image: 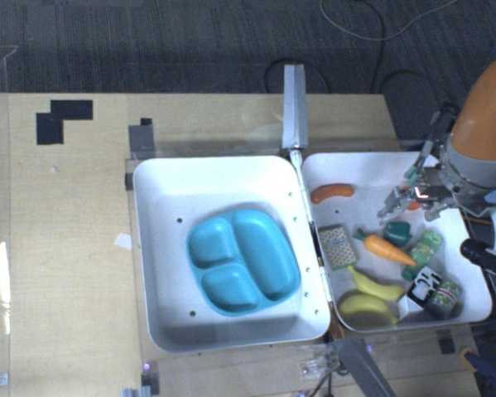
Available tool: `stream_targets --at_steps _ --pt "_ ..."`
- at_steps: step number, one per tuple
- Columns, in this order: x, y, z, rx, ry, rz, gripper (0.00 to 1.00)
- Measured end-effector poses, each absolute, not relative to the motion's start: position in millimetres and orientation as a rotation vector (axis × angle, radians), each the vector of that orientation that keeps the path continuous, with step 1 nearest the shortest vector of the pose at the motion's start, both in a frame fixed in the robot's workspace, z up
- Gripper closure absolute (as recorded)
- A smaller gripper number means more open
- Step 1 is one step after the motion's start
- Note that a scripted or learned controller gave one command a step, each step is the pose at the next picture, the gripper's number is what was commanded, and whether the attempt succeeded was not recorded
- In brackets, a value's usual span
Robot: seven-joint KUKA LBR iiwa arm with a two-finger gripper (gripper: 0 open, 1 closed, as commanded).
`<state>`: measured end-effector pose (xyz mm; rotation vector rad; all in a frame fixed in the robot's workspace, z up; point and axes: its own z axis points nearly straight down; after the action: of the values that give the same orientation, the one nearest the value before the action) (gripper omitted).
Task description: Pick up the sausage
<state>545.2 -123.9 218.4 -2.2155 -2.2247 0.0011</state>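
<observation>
Camera view, looking down at a slant on both bins. I have the sausage (331, 192) lying flat near the far-left corner of the right bin (370, 164), close to the divider, with bare white floor around it and nothing touching it. The gripper (414, 200) sits over the far-right part of the same bin, well apart from the sausage, above the clutter of toys. I cannot tell how the jaws stand; the tip is a small tangle of metal and wires from here, and I see nothing clearly held. Below it lie a teal block (396, 229), a carrot (388, 248), a green piece (425, 246), a banana (377, 286), a pear-like fruit (366, 307), a patterned sponge (337, 246) and a dark packet (431, 291). The left bin (164, 264) holds a blue divided tray (243, 260). My reading of progress: the pick is not yet made. Sausage untouched on the bin floor; what is left is the whole of it, crossing toward the divider, coming down over the sausage, closing, lifting. Approach looks unobstructed.
</observation>
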Motion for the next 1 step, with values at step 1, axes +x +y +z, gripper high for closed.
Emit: stream_targets --at_steps 1 --pt "556.9 -154.2 275.5 -2.459 -1.956 0.001 0.00"
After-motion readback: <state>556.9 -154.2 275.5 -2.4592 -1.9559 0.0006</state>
